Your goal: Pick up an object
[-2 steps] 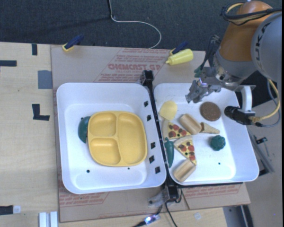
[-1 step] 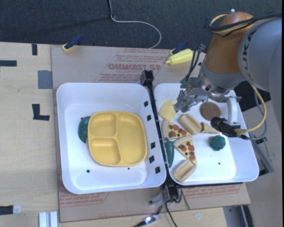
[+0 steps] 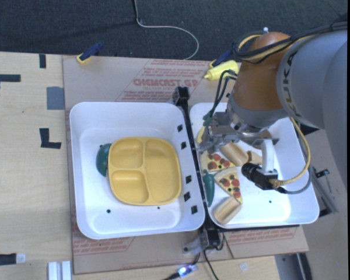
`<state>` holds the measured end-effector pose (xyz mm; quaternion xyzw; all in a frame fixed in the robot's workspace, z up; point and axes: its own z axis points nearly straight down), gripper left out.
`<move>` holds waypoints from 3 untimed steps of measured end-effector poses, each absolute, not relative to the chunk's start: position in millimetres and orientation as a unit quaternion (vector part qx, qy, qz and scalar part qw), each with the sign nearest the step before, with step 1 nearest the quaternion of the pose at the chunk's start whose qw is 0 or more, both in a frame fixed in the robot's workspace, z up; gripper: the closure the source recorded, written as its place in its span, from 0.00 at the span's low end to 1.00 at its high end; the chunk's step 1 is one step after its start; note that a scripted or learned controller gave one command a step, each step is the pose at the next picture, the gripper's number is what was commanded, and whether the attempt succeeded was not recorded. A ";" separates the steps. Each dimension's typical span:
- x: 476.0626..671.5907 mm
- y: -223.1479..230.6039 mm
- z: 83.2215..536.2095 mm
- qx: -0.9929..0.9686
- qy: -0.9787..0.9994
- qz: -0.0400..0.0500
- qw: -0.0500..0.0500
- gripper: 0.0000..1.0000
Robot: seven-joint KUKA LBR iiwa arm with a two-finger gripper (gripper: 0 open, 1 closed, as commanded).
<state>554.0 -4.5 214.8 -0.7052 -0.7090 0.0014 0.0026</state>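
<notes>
The arm reaches from the right over the right bin (image 3: 291, 206). Its gripper (image 3: 221, 142) hangs low over the bin's left part, just above a cluster of toy food. Directly under it lie a tan bread-roll piece (image 3: 234, 153) and a pizza slice (image 3: 217, 164). A second pizza slice (image 3: 229, 184) sits below those, and another tan roll (image 3: 226, 210) rests near the bin's front. A dark green piece (image 3: 209, 184) lies along the divider. I see nothing lifted between the fingers.
The left bin (image 3: 87, 118) holds a yellow divided plate (image 3: 144, 170) with a teal object (image 3: 102, 160) tucked under its left edge. A black cable and connector (image 3: 262, 178) hang off the wrist over the right bin. Yellow clamps (image 3: 220, 70) sit behind the bins.
</notes>
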 end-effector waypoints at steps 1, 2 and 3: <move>527.7 37.2 208.3 -0.705 -0.709 0.002 0.002 1.00; 498.4 83.5 229.3 -0.704 -0.710 0.000 0.002 1.00; 492.3 100.9 215.8 -0.706 -0.708 0.002 0.001 1.00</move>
